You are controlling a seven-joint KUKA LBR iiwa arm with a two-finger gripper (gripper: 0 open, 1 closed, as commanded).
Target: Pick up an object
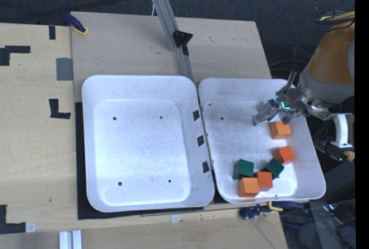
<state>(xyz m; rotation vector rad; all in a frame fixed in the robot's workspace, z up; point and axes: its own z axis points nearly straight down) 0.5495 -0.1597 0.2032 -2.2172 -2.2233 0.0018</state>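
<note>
The shallow white plastic left bin (141, 83) sits just beside the shallow white plastic right bin (230, 127), their inner rims touching. Everything else is placed from that right bin. In its near corner lies a small cluster: a dark green cube-shaped block (244, 168), with a small orange cube (249, 186) in front of it, a second orange cube (264, 178) pressed against that one, and a smaller dark green block (275, 168) just behind. Slightly apart, toward the bin's right wall, rests a tilted orange block (284, 154). Farther up the same side sits a lone orange cube (280, 129), the likeliest target, directly under the grey two-finger gripper (271, 112) that reaches in over the right rim.

Whether that tool is spread or closed cannot be told at this angle; nothing is visibly pinched.

The lone cube looks light, rigid and smooth-sided, probably foam or wood. Taking it across two opposite flat faces, squarely, should keep it from twisting out.
</note>
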